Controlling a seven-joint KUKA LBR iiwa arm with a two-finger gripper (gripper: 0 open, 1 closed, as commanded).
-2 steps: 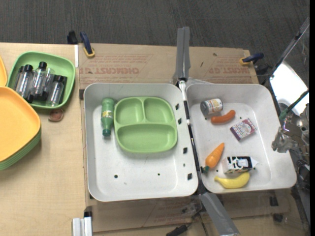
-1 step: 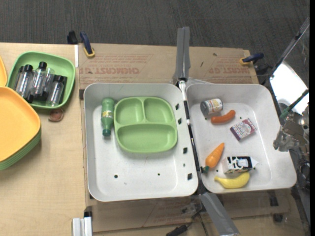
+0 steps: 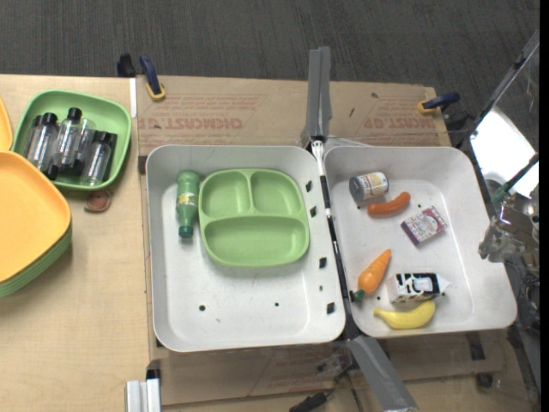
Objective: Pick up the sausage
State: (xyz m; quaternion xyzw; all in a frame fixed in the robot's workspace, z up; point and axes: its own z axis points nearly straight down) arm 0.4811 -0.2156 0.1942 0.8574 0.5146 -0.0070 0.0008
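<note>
The sausage (image 3: 389, 204) is a short orange-red link lying in the upper middle of the right bin (image 3: 467, 174), just below a small tin can (image 3: 370, 185). My gripper (image 3: 502, 234) hangs as a blurred grey shape at the right rim of that bin, well to the right of the sausage and apart from it. Nothing can be seen in it.
The right bin also holds a purple packet (image 3: 424, 225), a carrot (image 3: 374, 273), a small carton (image 3: 417, 286) and a banana (image 3: 406, 316). The left bin (image 3: 163, 299) holds a green divided plate (image 3: 254, 216) and a green bottle (image 3: 186, 202). A green tray of bottles (image 3: 73, 140) and yellow plates (image 3: 26, 221) sit far left.
</note>
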